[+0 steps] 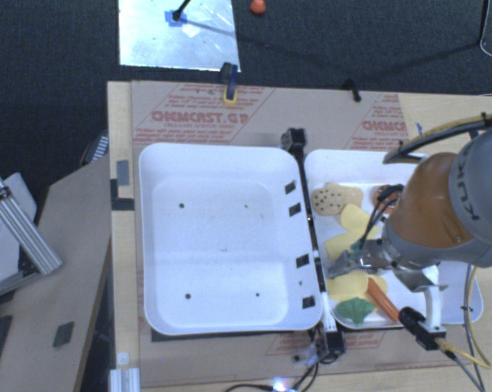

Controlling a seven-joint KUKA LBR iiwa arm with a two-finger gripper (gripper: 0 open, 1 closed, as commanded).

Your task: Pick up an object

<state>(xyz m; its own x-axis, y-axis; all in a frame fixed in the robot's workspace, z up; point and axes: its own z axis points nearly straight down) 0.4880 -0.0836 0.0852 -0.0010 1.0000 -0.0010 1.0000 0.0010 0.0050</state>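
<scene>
From above, the desk [188,109] carries two shallow white bins side by side. The left bin [160,219] sits wide and bare-walled, with a few small dark dots on its floor. The right bin [319,166] holds a crowd of small things. Near its upper left lies a tan, speckled piece [331,197] that looks like a cookie or sponge. Just below it are several pale yellow pieces [352,217], one after another down toward the front of the bin. At the front lies a green leafy thing [356,309], and just beside it, to the right, an orange stick like a carrot [382,297], lying at a slant.

The grey arm with its orange band [429,211] reaches in from the right and hangs over the right bin, covering much of it. Its hand [349,260] is low among the yellow pieces, near the bin's left wall. I cannot tell whether the hand is released or clenched, nor whether anything sits in it; the metal parts blur together there.
</scene>
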